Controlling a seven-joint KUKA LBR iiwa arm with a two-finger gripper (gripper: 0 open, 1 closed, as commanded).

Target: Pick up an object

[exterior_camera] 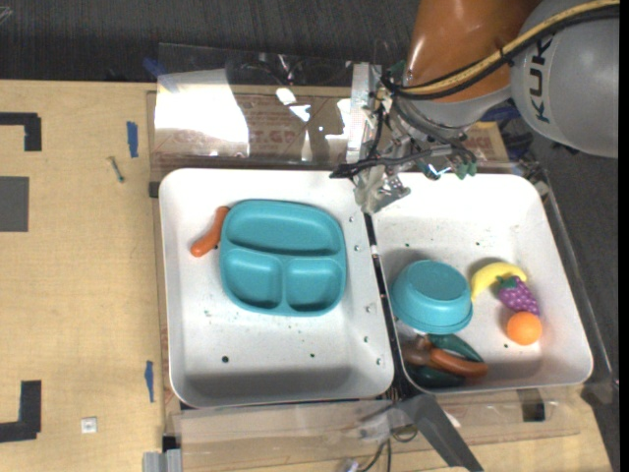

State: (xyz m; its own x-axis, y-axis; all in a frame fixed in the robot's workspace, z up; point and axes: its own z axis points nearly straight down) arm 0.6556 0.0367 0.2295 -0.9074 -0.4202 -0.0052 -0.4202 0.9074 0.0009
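Left bin point(187, 362): teal divided tray point(283, 256) at centre; orange carrot point(207, 234) touching its 9 o'clock edge.

Right bin point(560, 264): teal bowl point(432, 296) at 8 o'clock; banana point(489, 275), purple grapes point(517, 294) and orange point(524, 328) clustered at 4 o'clock; sausage point(454, 362) on a dark green item at 6 o'clock.

Gripper point(385, 191): above the bins' shared wall at 12 o'clock; grip state cannot be told.

Teal bowl point(432, 296) — upside down (apparently), right bin, beside banana point(494, 276)
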